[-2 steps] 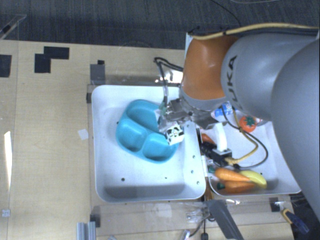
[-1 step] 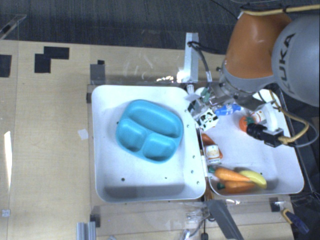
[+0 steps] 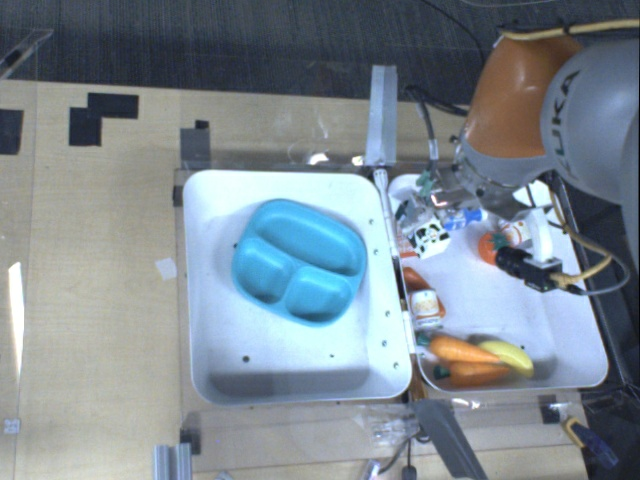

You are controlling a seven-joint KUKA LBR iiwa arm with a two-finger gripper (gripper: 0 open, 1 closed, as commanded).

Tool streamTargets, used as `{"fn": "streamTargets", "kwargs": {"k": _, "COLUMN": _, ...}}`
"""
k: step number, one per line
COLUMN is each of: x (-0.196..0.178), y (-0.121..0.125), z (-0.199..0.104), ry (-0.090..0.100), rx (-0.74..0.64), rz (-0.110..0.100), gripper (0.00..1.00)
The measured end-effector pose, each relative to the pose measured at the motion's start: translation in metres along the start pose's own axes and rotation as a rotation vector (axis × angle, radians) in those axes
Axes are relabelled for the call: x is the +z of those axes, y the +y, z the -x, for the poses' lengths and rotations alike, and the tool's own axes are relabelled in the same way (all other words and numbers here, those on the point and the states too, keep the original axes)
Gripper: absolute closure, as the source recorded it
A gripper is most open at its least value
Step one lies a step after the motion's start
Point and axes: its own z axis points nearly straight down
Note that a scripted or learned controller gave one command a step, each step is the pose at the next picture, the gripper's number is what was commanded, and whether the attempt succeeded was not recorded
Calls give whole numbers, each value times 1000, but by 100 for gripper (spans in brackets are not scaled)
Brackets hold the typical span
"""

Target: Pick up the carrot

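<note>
Whether my jaws are apart or together I cannot tell: my gripper (image 3: 440, 196) hangs under my own wrist, which hides them from the camera. It sits over the far left corner of the right bin (image 3: 530, 308), low among small clutter.

My arm (image 3: 600, 98) is the biggest thing here, grey, reaching in from the right with its orange band (image 3: 510, 98) bulging above the wrist. Dark letters on the grey shell begin KU (the rest curve away and I cannot read them).

The left bin (image 3: 280, 383) holds one thing, a blue plate (image 3: 298, 261) split into three compartments, lying near the bin's middle. The right bin stands just beside it, their walls touching.

The carrot (image 3: 455, 348) lies at the near end of the right bin, close to its left wall, stretched across the bin and well apart from my gripper. A second orange piece (image 3: 475, 373) of much the same shape lies against it on the near side. A yellow banana (image 3: 508, 355) rests touching both, at their right ends.

A small pale tub (image 3: 427, 306) with an orange-marked label, too small to read, sits by the left wall between carrot and gripper. A black-and-white patterned item (image 3: 430, 236) lies just below my gripper, and a small red-orange thing (image 3: 487, 248) lies to its right.
</note>
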Motion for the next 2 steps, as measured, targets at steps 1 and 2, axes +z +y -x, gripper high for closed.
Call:
{"fn": "streamTargets", "kwargs": {"k": 1, "x": -24, "y": -26, "z": 88, "ry": -2, "rx": 97, "rz": 3, "gripper": 100}}
{"fn": "streamTargets", "kwargs": {"k": 2, "x": -2, "y": -17, "z": 98, "ry": -1, "rx": 189, "rz": 1, "gripper": 100}}
